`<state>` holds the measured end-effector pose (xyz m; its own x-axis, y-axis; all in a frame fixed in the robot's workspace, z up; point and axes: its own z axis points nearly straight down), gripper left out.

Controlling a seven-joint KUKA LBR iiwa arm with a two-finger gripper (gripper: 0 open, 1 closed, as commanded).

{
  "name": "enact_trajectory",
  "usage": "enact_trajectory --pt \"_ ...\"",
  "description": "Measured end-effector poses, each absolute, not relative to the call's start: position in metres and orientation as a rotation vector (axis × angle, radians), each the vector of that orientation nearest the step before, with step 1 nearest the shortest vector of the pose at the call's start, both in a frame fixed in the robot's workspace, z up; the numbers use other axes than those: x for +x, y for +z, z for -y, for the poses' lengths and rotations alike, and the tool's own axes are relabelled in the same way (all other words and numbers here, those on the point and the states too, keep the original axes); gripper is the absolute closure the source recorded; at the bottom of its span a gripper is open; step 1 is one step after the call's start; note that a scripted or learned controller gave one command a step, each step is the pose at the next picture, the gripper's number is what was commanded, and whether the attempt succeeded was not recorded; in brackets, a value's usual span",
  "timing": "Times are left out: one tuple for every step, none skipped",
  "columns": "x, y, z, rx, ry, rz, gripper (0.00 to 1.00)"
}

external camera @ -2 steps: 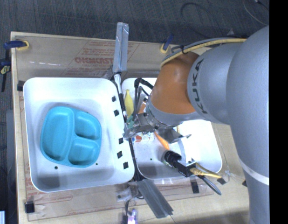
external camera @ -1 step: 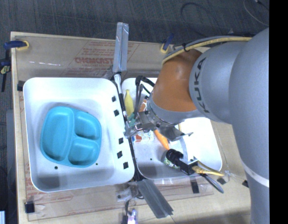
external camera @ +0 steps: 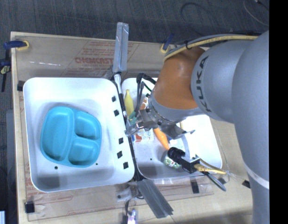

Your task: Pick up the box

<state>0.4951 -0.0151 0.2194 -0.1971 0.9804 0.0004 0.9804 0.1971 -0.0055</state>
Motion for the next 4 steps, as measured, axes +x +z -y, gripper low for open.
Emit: enact_trajectory --pt "0.495 0.219 0.015 -1.988 0.006 2.428 0.00" --pt "0.536 0.219 -0.009 -2.330 0.005 2.103 0.00" --pt "0.536 0.228 -0.010 -2.320 0.010 2.110 1.00" --pt "0.477 0.169 0.140 -2.296 0.005 2.140 1.00"
